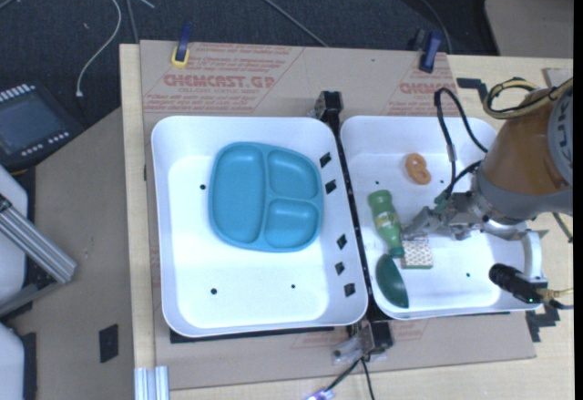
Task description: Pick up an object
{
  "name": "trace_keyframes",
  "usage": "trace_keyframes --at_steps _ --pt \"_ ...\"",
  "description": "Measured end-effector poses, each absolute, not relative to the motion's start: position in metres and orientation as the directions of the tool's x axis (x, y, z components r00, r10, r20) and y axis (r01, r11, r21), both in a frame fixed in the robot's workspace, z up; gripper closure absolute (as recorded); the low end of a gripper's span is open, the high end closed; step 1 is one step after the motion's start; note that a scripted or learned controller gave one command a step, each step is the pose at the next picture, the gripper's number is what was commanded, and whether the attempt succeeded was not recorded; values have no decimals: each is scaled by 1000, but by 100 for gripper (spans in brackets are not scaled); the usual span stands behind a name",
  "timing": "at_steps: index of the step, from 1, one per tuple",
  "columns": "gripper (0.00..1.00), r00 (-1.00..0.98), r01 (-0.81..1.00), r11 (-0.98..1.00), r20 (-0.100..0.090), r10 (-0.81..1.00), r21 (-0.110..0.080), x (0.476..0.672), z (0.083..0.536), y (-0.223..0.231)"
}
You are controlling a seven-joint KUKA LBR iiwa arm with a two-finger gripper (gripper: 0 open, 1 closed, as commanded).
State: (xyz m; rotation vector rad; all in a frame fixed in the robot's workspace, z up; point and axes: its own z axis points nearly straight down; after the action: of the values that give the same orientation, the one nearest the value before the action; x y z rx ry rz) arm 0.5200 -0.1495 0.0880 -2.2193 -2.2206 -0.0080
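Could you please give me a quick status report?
Hand low in right white bin, beside checkered square pad. Green plastic bottle alongside. Nothing seen held.

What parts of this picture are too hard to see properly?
- The gripper in the right bin: its tip is small and blurry in the camera view, so what it touches is unclear.
- The checkered block: the gripper's tip crowds its top edge.
- The green bottle: its label is too small to read.
- The arm: cut off by the right edge.
- The orange ring: too small to identify.
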Motion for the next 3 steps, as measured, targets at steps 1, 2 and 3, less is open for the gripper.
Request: trace_keyframes --at_steps 1,2,3 --pt "100 -1 1000 1 5 1000 10 523 102 -149" --pt "100 -1 1000 1 -1 1000 4 528 146 -149" --pt "100 -2 1000 2 -2 1000 8 531 211 -149"
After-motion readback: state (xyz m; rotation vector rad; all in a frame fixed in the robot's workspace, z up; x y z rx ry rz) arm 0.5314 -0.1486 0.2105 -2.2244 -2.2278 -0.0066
